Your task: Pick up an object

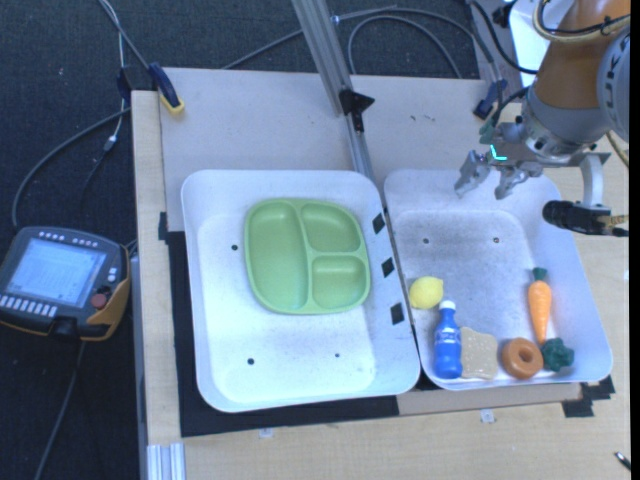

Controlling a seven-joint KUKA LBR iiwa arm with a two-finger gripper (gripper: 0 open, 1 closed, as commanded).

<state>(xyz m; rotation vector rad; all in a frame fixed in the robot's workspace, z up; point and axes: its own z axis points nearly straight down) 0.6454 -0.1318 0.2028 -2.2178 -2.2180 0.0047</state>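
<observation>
While the gripper hangs above the far rim of the right bin, its two fingers stand spread apart with nothing between them. Taking that right bin as the landmark, the claw sits at the bin's far edge, a little right of the middle, with the grey arm and its orange band rising beyond the bin's far right corner.

All the loose things lie at the bin's near end, well apart from the open claw. A yellow lemon rests near the bin's left wall. Just nearer the camera stands a blue bottle with a white cap, and a slice of toast lies touching it on its right. A brown doughnut lies just right of the toast. An orange carrot with a green top lies along the bin's right wall.

Left of this bin, the left bin holds a green divided plate. Far left of both, off the bench, a control pendant lies on the dark floor.
</observation>
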